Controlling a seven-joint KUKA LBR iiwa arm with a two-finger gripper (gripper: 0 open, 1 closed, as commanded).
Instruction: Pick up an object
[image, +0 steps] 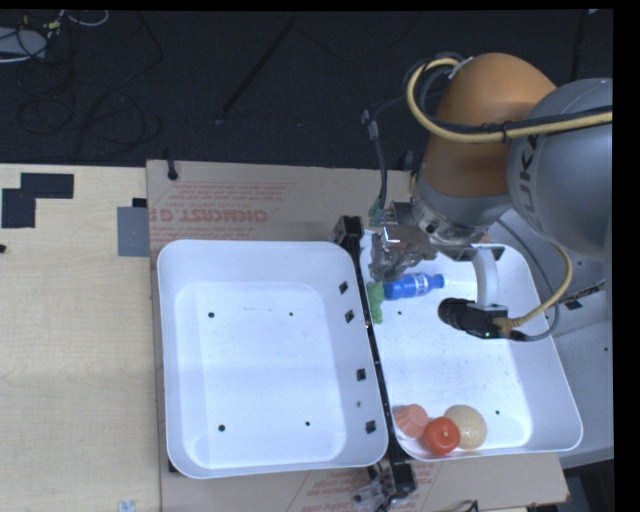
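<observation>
The grey arm's two-finger gripper (392, 262) hangs over the far left corner of the right shallow white bin (545, 400), just beside a small blue plastic bottle (412, 287) and a green object (375, 301); whether it grips anything cannot be told. A red ball (441, 435), a beige ball (468, 424) and a pink piece (409, 418) lie together at the bin's near edge.

Both bins, the left bin (262, 355) and the right bin (480, 385), are plain white with small dark dots. A blue bottle (412, 287) lies beside a green object (375, 302). A red ball (441, 435), a pale pink piece (408, 417) and a cream-coloured ball (467, 424) sit together. The arm (520, 130) is grey with an orange band; the table (75, 350) is light wood-toned.
</observation>
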